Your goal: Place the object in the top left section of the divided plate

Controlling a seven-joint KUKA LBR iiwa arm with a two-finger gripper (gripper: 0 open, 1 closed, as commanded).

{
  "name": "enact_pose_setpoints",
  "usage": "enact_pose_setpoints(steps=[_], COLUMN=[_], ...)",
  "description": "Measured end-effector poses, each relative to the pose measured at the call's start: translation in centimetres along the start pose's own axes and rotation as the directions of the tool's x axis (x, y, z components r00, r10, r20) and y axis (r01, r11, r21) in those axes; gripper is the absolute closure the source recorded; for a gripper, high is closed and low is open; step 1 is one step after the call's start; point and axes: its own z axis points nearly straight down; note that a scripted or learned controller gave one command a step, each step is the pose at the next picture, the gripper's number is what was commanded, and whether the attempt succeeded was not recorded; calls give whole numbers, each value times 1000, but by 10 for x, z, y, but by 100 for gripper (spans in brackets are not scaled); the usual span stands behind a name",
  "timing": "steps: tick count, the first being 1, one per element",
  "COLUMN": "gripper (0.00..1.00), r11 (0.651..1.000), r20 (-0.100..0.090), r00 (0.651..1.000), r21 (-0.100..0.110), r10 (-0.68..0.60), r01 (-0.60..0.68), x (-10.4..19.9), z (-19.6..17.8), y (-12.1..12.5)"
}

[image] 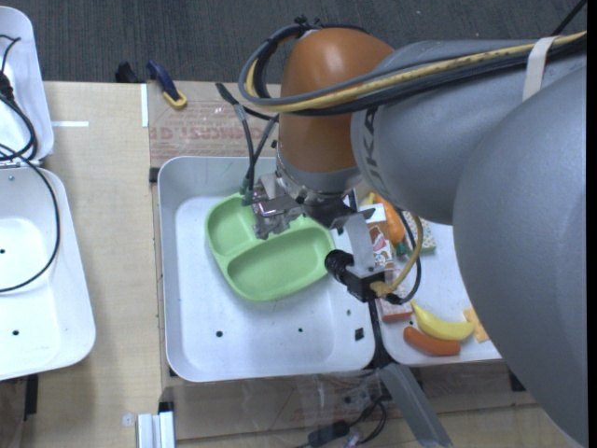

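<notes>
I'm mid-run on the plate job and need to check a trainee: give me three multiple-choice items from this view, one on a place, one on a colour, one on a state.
1. Where does the divided plate lie?
A. In the white bin under the arm
B. On the bare wooden bench
C. On the dark floor

2. What colour is the plate?
A. Blue
B. Light green
C. Red

3. Where is the gripper?
A. Far off by the bench's left edge
B. Low over the plate's upper part
C. Over the banana

Answers: 1 A, the bin's white walls surround the plate. 2 B, it is pale green all over. 3 B, the wrist ends above the plate's divider.
</notes>
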Motion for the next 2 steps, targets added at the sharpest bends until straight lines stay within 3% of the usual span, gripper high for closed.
enact_pose_setpoints(steps=[1,2], gripper=[100,100], r11=[975,850], r20=[0,2], r00=[975,850], r21=[3,3], r10=[222,526], r01=[-222,-526], x=[5,19], z=[18,27], y=[-31,-46])
